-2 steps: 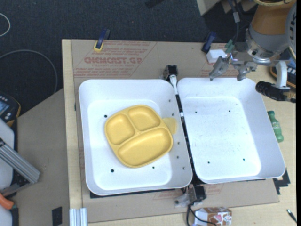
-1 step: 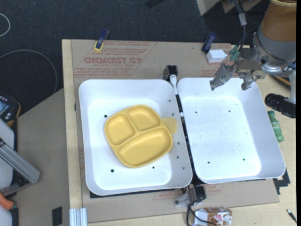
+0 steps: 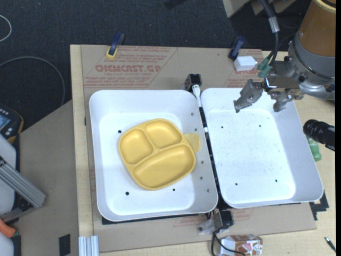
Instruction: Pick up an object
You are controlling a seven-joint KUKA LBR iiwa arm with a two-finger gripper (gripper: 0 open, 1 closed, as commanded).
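Note:
A yellow three-compartment plate (image 3: 156, 153) lies in the left white bin (image 3: 101, 143), right side up, with a small yellow tab sticking out at its right edge. My gripper (image 3: 262, 102) hangs above the far edge of the right white bin (image 3: 298, 185), well to the right of the plate. Its two grey fingers (image 3: 246, 98) are spread apart with nothing between them.
The bins sit side by side on a cardboard sheet (image 3: 154, 63) clamped to the bench. A green object (image 3: 315, 149) lies just outside the right bin's right rim. The arm's orange band (image 3: 319, 20) fills the top right.

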